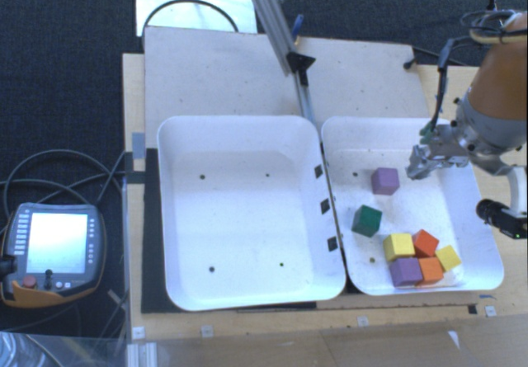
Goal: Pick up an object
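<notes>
- Your gripper [422, 161] hangs over the right bin [477, 192]; you can't tell how it's set.
- The purple cube [384, 181] sits apart, seemingly just beside it.
- The green cube [366, 220] lies nearer you.

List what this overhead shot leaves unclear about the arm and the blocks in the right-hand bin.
- Tool, camera view: small and blurred, so whether it is open or shut is unclear.
- Arm: cut off by the right edge.
- Cluster of blocks: packed tight, so touching faces are hidden and blocks underneath cannot be ruled out.
- Purple block: contact with the tool is unclear.
</notes>
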{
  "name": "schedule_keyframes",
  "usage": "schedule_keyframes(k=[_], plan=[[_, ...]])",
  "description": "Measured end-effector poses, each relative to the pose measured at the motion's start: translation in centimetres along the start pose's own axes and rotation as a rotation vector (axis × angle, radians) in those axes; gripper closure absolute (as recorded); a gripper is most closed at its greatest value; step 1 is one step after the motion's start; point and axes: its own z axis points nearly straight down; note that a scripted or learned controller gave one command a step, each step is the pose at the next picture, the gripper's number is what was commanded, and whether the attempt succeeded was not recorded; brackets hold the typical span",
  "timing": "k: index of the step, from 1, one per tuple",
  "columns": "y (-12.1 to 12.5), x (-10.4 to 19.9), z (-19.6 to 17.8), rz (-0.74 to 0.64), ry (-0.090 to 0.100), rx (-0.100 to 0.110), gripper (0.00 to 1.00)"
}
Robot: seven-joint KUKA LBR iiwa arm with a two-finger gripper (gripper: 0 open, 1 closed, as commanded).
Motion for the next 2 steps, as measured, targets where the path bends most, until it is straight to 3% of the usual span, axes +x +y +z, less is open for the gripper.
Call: schedule_keyframes(k=[1, 2], plan=[[0.1, 0.0, -2.2, 0.000, 0.001, 0.005, 1.00], [0.3, 5.3, -2.6, -0.006, 0.003, 0.006, 1.00]])
